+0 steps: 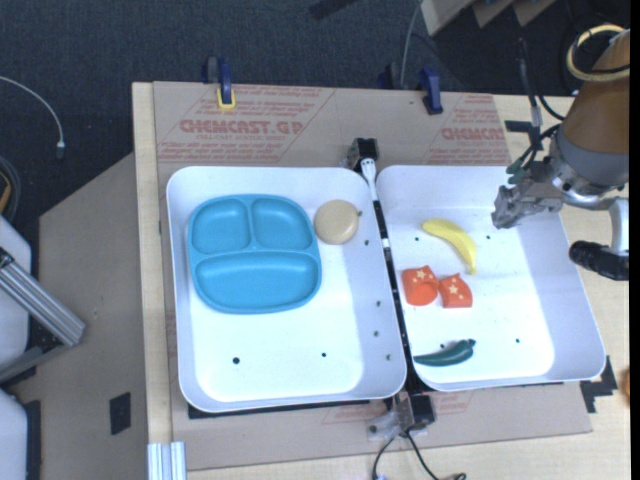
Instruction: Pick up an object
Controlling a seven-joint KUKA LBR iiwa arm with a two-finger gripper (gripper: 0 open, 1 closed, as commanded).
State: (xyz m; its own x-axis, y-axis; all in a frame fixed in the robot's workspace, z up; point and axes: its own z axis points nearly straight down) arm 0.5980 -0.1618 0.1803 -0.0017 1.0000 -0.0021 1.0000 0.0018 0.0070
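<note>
The bench point(150, 268) carries two shallow white bins side by side. The left bin point(290, 368) holds a blue divided plate point(255, 251) with three compartments, lying flat in its upper left area. A round tan ball point(337, 221) rests just beside the plate's upper right corner, near the wall shared with the right bin.

The right bin point(540, 318) holds four items. A yellow banana point(452, 241) lies diagonally in the upper middle area. Two red pieces point(438, 288), possibly toy tomato or strawberry halves, sit side by side below the banana, touching or nearly touching each other. A dark green pepper point(446, 353) lies near the bin's front edge, well apart from the red pieces.

The arm point(600, 118) enters from the right, its orange band above the wrist. The gripper point(507, 208) is positioned over the upper right area of the right bin, to the right of the banana and apart from it. The fingers point down and to the left; the opening between them cannot be determined at this angle. No item is visible between them.
</note>
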